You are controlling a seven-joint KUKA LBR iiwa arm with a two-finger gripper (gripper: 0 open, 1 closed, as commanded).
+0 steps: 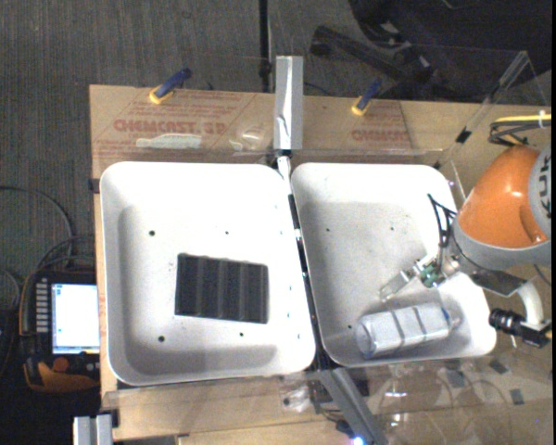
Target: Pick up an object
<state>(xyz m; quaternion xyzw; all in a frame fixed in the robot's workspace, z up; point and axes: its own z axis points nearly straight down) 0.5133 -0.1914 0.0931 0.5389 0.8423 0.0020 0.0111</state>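
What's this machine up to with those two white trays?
A robot arm reaches in from the right over the right tray, its gripper low near a pale, clear plastic bottle lying on its side at the tray's near edge. It holds nothing yet. The left tray has a dark ribbed rectangular block lying flat.

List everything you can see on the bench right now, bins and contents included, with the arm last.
Bins: 2, white, side by side on the bench; left bin, right bin.
Ridged block: 1, black, lying flat near the middle of the left bin.
Bottle: 1, clear with a pale label, lying on its side at the right bin's near edge.
Clamps: 2, blue and yellow, on the board behind the bins.
Handheld screen: 1, lit, left of the bench.
Arm: 1, orange band, from the right.
Claw: 1, metallic, over the right bin just above the bottle.
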